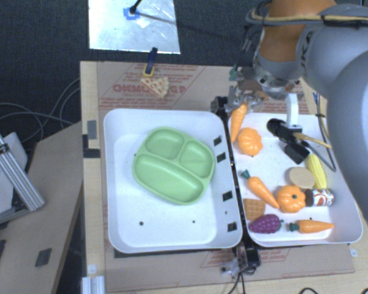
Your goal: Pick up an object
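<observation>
Gripper [244, 98]: finger state cannot tell. Carrot [237, 120]: directly beneath fingertips, apparently touching; long axis runs from fingers toward near bin edge.

Green plate [173, 164], white bins [126, 225], purple grapes [265, 223], orange carrots [261, 190].

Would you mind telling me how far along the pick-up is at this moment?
Done: the end effector has reached the far end of the right bin. In hand: it sits right at the top of a carrot leaning by the divider; whether it grips it, I cannot tell. Left: a clear lift. The other toys lie in that bin, and the green plate in the left one.
</observation>
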